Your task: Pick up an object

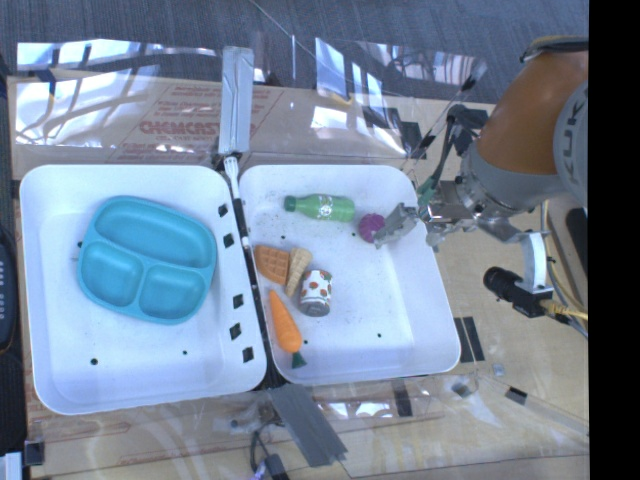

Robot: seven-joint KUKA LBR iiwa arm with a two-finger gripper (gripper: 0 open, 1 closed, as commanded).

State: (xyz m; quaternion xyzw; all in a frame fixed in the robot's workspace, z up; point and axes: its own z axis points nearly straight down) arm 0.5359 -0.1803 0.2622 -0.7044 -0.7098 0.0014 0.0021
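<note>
The left bin (60, 368) holds one blue tray (146, 258) with three compartments, lying well apart from everything the arm can reach for at this moment.

The right bin (400, 318) holds five small things. Nearest the divider lies one carrot (286, 326), its long axis running from upper left to lower right, green end toward the bin's near wall. Just above it sit one waffle piece (271, 261) and one cone-like wafer (298, 269), touching each other. Beside them, touching the wafer or very nearly so, lies one small can (316, 292) on its side. Higher up, one green bottle (321, 207) lies with its long axis nearly level across the view, cap to the left. Just right of the bottle sits one purple ball (371, 227).

The gripper (396, 224) hangs over the bin's upper right part, its tip just beside the purple ball on the ball's right. Whether the fingers stand apart or together I cannot tell, and nothing visibly sits between them.

The ball is likely the target: it lies immediately left of the gripper, being round it has no long axis to line up with, and the bottle is the next nearest, farther left. The single arm reaches from the right.
</note>
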